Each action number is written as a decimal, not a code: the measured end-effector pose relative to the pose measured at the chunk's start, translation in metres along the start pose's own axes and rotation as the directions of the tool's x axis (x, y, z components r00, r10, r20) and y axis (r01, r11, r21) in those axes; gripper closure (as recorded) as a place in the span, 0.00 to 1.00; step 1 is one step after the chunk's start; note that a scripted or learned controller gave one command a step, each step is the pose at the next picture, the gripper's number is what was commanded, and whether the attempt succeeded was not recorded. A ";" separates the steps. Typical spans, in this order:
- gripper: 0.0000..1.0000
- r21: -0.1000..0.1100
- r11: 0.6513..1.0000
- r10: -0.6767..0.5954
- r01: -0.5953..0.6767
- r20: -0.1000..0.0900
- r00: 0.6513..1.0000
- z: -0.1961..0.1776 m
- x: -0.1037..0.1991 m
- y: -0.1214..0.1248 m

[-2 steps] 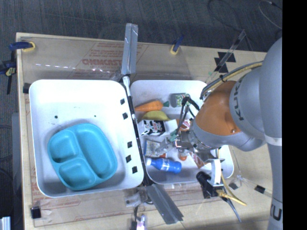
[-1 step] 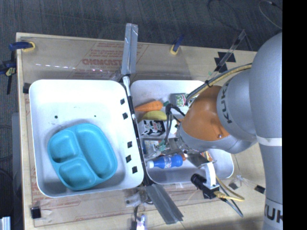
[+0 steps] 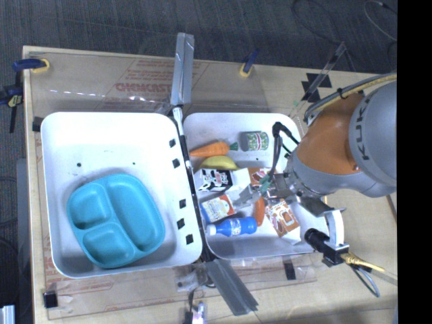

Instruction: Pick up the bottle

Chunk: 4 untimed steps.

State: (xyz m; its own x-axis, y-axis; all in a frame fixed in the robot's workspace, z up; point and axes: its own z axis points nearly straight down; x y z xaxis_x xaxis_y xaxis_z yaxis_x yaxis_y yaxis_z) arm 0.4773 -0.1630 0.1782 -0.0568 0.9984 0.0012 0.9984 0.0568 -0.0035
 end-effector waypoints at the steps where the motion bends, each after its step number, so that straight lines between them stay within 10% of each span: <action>1: 0.00 0.001 0.928 -0.373 0.373 0.000 0.928 0.050 0.045 0.002; 2: 0.00 -0.005 0.740 -0.672 0.673 0.041 0.739 0.076 0.045 0.010; 3: 0.00 -0.001 0.608 -0.794 0.794 0.003 0.608 0.030 0.034 0.003; 4: 0.00 -0.004 0.368 -0.930 0.930 0.012 0.368 0.084 -0.012 0.003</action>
State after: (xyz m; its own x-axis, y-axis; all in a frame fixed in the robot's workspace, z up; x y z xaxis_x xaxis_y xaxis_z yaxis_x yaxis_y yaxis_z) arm 0.4805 -0.1743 0.0941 -0.9492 0.3146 -0.0082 0.3146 0.9492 0.0034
